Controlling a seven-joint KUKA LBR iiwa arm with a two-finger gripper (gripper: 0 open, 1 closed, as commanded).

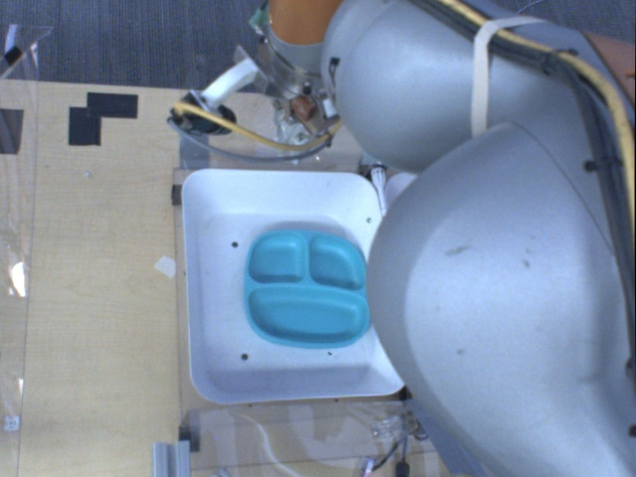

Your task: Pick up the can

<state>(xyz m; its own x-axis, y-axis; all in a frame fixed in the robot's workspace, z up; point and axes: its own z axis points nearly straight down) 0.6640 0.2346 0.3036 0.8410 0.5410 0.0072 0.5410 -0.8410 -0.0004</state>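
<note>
Arm [477, 197] looms over white bin [214, 296] holding blue tray [305, 288]

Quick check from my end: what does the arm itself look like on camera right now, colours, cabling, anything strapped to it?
The arm is built of bulky, rounded silver-grey segments with a matte sheen. An orange band rings it just above the wrist. A yellowish cable runs along the upper casing, held down by a white strap. Below the band sits a metallic wrist assembly with a white fitting and a thin yellow wire looping out from it.
</note>
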